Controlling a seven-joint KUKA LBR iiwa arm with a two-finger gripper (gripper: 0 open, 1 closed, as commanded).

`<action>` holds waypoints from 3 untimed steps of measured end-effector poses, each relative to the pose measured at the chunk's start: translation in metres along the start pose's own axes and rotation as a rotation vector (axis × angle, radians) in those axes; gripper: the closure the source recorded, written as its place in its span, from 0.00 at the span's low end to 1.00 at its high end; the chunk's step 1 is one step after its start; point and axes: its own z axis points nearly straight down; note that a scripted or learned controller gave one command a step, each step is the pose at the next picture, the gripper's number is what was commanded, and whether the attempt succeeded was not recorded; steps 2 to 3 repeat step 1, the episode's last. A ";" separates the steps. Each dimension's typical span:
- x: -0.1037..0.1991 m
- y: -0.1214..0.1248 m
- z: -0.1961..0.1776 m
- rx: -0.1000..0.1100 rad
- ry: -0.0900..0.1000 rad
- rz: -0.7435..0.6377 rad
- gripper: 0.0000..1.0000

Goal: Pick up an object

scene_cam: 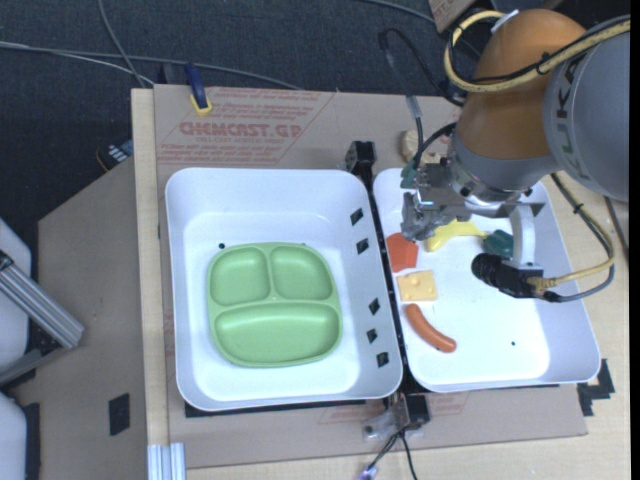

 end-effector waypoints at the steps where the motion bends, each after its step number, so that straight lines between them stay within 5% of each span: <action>1: 0.053 -0.004 0.018 0.000 -0.001 0.001 1.00; 3: 0.053 -0.004 0.018 0.000 -0.001 0.001 1.00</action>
